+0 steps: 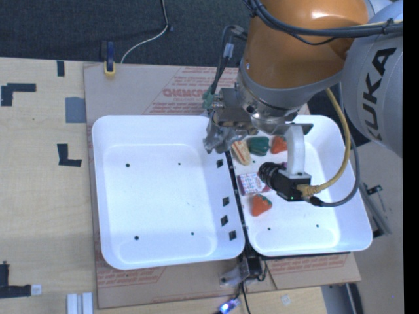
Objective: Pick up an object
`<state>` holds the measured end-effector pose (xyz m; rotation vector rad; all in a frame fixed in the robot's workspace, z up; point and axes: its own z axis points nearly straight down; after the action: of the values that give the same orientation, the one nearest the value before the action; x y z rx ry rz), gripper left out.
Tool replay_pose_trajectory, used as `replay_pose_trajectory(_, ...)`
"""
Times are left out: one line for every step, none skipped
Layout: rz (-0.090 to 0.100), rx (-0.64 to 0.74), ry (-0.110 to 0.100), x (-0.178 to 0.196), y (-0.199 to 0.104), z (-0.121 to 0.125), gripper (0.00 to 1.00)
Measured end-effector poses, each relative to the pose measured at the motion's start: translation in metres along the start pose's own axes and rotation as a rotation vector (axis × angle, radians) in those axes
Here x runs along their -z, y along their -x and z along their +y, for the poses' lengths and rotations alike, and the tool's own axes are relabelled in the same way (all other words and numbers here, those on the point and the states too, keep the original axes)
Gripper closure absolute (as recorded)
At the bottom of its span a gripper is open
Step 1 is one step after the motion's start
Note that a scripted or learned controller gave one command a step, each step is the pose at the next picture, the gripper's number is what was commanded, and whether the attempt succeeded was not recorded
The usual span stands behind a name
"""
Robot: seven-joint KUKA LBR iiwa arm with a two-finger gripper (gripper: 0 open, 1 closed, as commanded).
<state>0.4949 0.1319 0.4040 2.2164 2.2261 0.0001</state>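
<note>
Your main risk here is a miss or a collision at the divider: the hand (219, 138) hangs right over the seam where the left bin (108, 136) and the right bin (340, 237) meet, and the nearest pieces sit tight against that inner wall. If you descend from this spot, a finger could land on the rim instead of beside an object, or shove the cluster sideways and come up with nothing. The crowding adds a second hazard, since a close could catch two pieces at once or pinch only an edge.

You cannot tell from this view whether the hand is spread or pressed together; the wrist hides much of it, and nothing is visibly pinched in it.

The objects lie in the right bin, just right of and below the hand: a tan striped piece (241, 152) closest, a green item (259, 145) and an orange one (279, 145) beyond it, a small printed packet (249, 184) lower down, and a toy strawberry (261, 205) lowest.
</note>
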Motion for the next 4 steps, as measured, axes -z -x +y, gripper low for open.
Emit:
replay_pose_trajectory(0.0,-0.003,0.004,0.078,0.008,0.006,1.0)
replay_pose_trajectory(0.0,0.002,0.001,0.132,-0.047,-0.01,1.0)
replay_pose_trajectory(-0.004,-0.006,-0.005,0.126,-0.055,0.064,1.0)
replay_pose_trajectory(-0.005,0.002,-0.015,0.052,-0.104,0.022,1.0)
